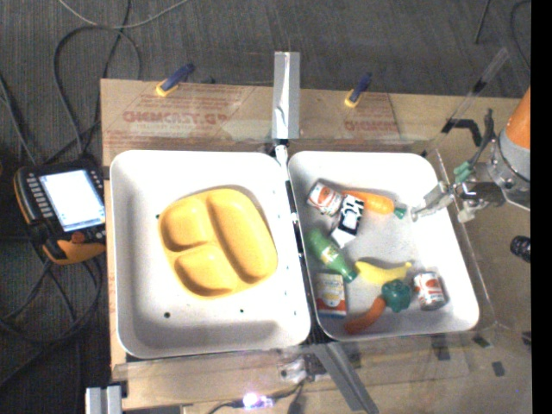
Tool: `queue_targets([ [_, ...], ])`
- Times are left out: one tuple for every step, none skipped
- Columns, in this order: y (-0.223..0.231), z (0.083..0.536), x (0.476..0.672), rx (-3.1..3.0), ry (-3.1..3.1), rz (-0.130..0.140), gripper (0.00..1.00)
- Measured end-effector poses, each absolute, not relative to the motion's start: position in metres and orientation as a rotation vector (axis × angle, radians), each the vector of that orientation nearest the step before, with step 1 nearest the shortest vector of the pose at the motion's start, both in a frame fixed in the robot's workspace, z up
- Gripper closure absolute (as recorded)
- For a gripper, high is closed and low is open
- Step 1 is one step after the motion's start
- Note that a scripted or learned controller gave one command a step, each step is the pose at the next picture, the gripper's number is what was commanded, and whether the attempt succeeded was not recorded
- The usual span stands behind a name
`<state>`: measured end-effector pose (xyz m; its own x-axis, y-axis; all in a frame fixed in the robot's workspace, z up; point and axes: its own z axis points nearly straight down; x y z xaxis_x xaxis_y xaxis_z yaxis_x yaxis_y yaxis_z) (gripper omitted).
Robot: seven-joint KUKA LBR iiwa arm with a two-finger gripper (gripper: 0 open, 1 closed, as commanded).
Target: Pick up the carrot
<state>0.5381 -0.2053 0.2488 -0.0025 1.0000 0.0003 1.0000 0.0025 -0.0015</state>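
1. Carrot (376,202) lies in the right bin (448,293), upper middle: a slim orange taper with a small green top at its right end, lying almost level, tip pointing left.
2. Carrot's left end touches a black-and-white carton (349,215); a red-and-white can (324,197) sits just left of that.
3. Gripper (424,203) hangs at the bin's right rim, just right of the carrot's green top. Nothing sits between its fingers. Jaw state: cannot tell, the tips are too small and blurred.
4. Arm (517,158) enters from the right, orange band at the frame edge.
5. Open floor in the right bin: a bare strip above the carrot up to the top wall, and a bare patch below it, right of centre.
6. Lower half is crowded: green bottle (331,254) on a slant, banana (382,271), small tin (330,293), second can (430,289), and a second orange root with a green top (379,306) near the bottom wall.
7. Left bin (138,317) holds a yellow divided tray (219,241) near its middle, white floor showing all round it.
8. The bins meet along a central seam; a metal post (285,93) stands at its far end.
9. Tablet (65,198) sits off the bench to the left.
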Motion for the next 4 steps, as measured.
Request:
queue_targets([
  [-0.202, 0.191, 0.599, -2.225, -2.219, 0.005, 0.00],
  [-0.197, 0.092, 0.647, -2.256, -2.194, 0.004, 0.00],
  [-0.197, 0.101, 0.647, -2.255, -2.198, 0.009, 1.00],
  [-0.165, 0.159, 0.669, -2.446, -1.973, 0.003, 1.00],
])
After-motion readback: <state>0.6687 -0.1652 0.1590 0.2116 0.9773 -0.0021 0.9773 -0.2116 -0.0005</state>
